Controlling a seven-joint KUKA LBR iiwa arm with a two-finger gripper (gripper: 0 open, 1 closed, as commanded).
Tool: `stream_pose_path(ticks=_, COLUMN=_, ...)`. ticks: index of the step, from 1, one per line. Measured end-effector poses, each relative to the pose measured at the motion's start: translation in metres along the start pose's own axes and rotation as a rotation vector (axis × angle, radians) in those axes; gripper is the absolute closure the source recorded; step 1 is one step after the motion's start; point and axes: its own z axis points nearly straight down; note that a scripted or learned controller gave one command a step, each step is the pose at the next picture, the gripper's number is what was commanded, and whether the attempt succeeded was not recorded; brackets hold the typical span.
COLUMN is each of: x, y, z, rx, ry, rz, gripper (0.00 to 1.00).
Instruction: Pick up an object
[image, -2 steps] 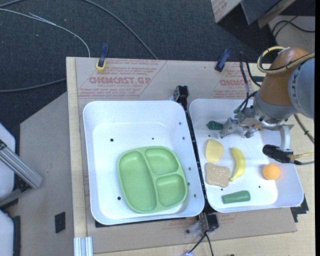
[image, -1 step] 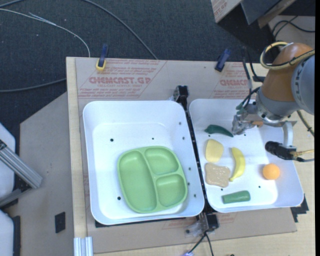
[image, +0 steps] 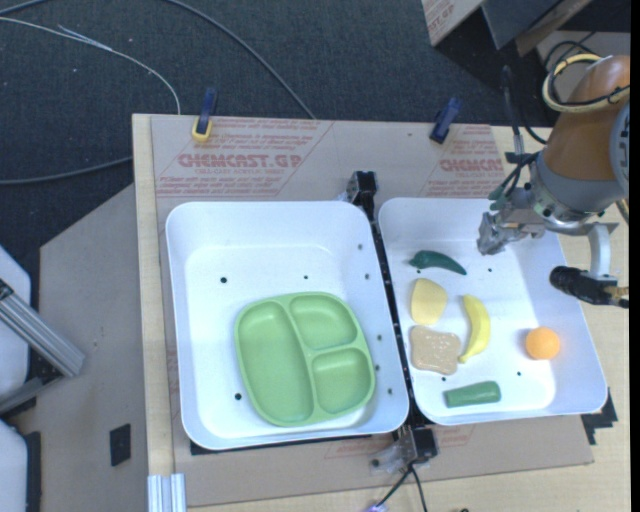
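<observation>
Only readable text is the red "CHEMCAST GP" printed repeatedly on the brown protective paper (image: 250, 150) covering the bench, behind both bins. Rest is too blurry.

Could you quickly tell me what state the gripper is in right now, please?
Gripper: over the back of the right bin, above and right of the green pepper, nothing seen between its fingers; open or closed cannot be told.

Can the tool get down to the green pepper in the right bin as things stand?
Probably yes: the tool hangs over the right bin, beside the green pepper, which lies apart from the other food with nothing on top.
</observation>
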Motion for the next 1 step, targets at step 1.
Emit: stream_pose_path(ticks=1, x=0.0044, y=0.0034, z=-0.0633, rx=-0.002, ry=-0.001, rz=-0.001, gripper=1.0)
